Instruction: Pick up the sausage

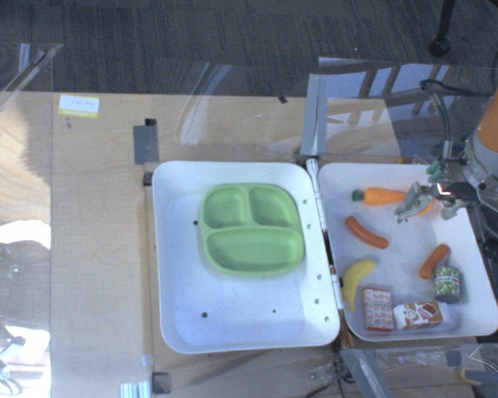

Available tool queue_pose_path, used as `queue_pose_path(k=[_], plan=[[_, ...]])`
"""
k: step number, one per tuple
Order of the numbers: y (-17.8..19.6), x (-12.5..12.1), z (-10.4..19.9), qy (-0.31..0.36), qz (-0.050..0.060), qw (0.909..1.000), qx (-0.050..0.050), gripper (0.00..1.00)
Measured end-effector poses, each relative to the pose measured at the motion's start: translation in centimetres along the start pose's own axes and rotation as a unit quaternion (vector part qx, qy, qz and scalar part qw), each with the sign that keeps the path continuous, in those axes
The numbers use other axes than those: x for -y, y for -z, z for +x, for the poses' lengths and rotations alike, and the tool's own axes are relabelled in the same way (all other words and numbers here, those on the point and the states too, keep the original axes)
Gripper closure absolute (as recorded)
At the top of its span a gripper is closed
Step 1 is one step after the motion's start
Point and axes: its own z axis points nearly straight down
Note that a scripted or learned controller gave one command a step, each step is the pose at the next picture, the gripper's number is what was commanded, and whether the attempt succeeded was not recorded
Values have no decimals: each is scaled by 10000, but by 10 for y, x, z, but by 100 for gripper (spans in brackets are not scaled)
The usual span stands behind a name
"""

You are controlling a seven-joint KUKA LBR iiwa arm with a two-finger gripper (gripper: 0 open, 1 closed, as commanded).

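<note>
Nearest to us, along the front wall of the right shallow white bin [482,329], we see a small red-and-white patterned box [377,309] and, just beside it, a red-and-white carton lying flat [419,315]. A little farther back stands a small green-labelled can [448,283], with a yellow plastic banana [355,282] near the bin's left wall. Two short orange-red sausages lie in this bin: one [434,261] tilted just above the can, the other [366,232] left of centre, well apart from the first. Farther still, an orange carrot with a green tip [381,196] lies near the back wall. We find the grey metal pincer [417,203] over the carrot's right end, its fingers splayed fairly wide with nothing between them. The left white bin [180,319] holds a light green three-compartment plastic plate [252,229]. Both bins sit on the pale wooden worktop [89,281], where a yellow label [78,105] sits at the far left corner.
</note>
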Motion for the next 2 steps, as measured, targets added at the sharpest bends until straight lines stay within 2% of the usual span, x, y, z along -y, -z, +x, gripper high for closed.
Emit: queue_pose_path(k=[1, 2], plan=[[-97, -48, 29, 576, 11, 9983, -3, 0], [-191, -54, 25, 804, -40, 9968, 7, 0]])
